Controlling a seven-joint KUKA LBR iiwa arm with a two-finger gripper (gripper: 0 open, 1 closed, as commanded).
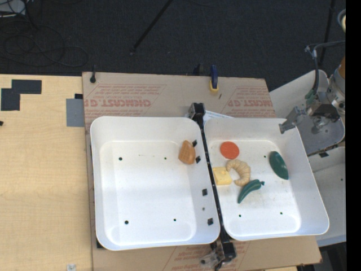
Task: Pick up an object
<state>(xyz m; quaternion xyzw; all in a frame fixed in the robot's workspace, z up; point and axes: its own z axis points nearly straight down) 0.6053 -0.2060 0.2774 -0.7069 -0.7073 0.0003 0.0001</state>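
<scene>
The left bin [113,208] holds a brown lump [187,152]. The right bin [304,219] holds an orange disc [229,149], yellow block [221,177], tan curl [241,171] and two green pieces [278,165].

Gripper [294,119] at right edge, perhaps raised

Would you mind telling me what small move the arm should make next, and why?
Probably swing the tool left and down over the right bin, toward the dark green piece. It sits nearest the arm and apart from the other items, while the tool is outside the bin.
</scene>
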